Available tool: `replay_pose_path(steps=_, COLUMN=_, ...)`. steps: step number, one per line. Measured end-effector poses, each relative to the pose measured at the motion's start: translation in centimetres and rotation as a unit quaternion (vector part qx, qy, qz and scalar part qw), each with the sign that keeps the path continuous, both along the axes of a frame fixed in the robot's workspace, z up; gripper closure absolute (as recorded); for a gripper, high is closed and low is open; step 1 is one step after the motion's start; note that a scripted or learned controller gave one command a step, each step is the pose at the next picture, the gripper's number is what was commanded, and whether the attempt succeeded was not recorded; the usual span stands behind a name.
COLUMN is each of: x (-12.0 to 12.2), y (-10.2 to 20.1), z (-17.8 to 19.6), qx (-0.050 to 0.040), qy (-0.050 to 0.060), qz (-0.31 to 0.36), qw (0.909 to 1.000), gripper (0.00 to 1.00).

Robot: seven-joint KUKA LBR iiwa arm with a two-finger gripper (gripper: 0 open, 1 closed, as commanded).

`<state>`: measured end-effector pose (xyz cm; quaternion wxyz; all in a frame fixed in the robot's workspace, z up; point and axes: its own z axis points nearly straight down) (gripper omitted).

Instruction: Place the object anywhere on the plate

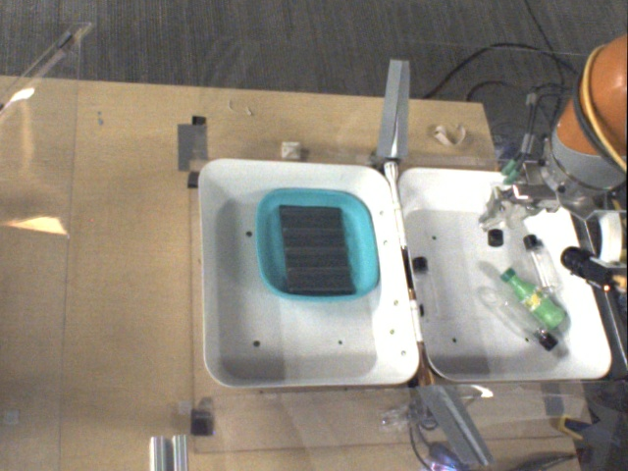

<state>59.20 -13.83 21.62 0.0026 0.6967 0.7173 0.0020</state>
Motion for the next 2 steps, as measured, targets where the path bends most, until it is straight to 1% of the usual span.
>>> replay_pose_path(steps=1, x=-3.8, y=9.8, z=2.5, qx=0.0003, qy=0.000, qz=0.072, qw=0.9974, gripper=1.00)
replay_pose_path(steps=2, x=0.8, y=16.8, z=-1.6, qx=-0.0001, qy=0.001, qz=0.115, qw=0.9934, gripper=1.00)
